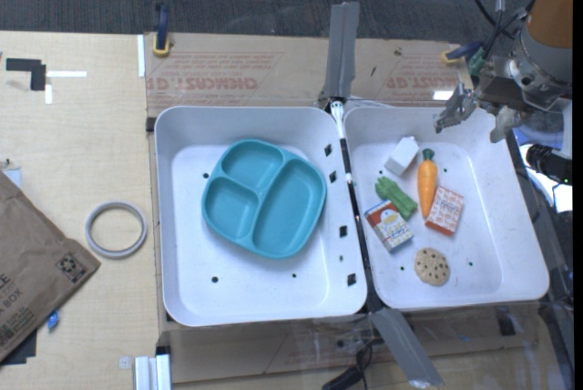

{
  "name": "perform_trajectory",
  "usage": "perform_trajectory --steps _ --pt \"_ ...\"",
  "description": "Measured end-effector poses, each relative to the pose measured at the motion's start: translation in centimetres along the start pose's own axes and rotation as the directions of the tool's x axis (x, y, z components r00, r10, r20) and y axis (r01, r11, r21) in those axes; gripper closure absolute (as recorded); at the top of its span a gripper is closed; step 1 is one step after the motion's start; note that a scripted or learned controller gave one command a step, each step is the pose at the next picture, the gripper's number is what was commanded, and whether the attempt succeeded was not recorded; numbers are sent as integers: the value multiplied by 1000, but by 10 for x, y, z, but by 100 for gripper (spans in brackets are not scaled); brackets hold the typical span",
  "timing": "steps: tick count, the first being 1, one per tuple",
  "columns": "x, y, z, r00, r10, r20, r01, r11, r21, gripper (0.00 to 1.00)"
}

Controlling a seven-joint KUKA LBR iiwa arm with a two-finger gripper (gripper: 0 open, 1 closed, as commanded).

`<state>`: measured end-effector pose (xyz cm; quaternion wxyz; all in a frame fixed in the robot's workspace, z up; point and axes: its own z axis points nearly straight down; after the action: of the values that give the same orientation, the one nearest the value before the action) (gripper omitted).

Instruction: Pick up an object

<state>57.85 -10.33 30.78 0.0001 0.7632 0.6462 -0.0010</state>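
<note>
My gripper (475, 124) hangs over the far right corner of the right bin (510, 288), open, with nothing between its fingers. Below and to its left lie the bin's objects: a white block (401, 156), an orange carrot (425, 181), a green vegetable piece (396, 195), a red and white carton (444, 210), a small juice box (389, 226) and a cookie (432, 266). The carrot is the nearest to the gripper, and it lies apart from the fingers.
The left bin (182, 288) holds a blue divided plate (264, 197). A grey tape ring (116, 228) and a brown cardboard box (32, 274) lie on the bench to the left. A grey post (343, 51) stands behind the seam between the bins.
</note>
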Motion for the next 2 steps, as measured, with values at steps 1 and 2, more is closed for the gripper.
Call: perform_trajectory --steps 1,2 --pt "-21 -28 -89 964 265 1 -265 964 0 0" --pt "-20 -27 -96 965 261 5 -261 965 3 100"
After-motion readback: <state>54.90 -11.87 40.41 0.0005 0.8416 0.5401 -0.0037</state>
